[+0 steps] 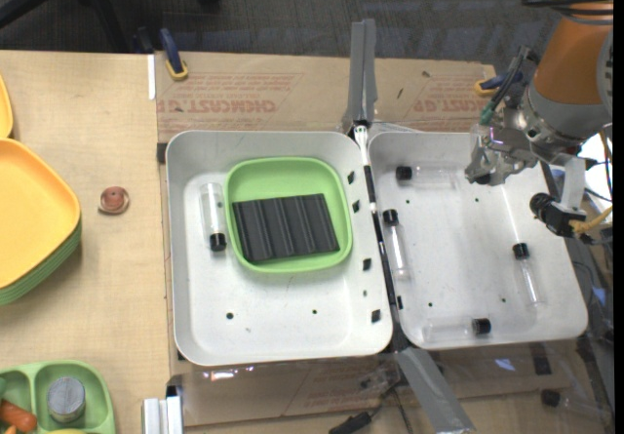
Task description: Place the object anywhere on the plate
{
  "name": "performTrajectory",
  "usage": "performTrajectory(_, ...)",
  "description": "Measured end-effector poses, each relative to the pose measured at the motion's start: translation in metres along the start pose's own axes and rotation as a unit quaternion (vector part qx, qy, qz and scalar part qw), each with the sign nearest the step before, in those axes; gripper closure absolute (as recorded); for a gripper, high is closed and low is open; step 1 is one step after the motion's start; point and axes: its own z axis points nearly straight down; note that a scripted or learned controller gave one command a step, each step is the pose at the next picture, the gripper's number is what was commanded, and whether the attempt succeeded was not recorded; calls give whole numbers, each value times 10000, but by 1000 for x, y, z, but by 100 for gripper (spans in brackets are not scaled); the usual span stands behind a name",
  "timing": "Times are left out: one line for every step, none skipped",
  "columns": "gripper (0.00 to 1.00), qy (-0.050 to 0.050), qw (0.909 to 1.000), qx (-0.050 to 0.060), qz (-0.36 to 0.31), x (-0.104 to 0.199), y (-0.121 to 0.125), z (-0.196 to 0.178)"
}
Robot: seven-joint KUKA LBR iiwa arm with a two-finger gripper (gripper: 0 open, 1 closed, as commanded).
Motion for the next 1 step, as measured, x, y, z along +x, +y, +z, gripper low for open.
performTrajectory(0,0,10000,-3,1,0,0,0)
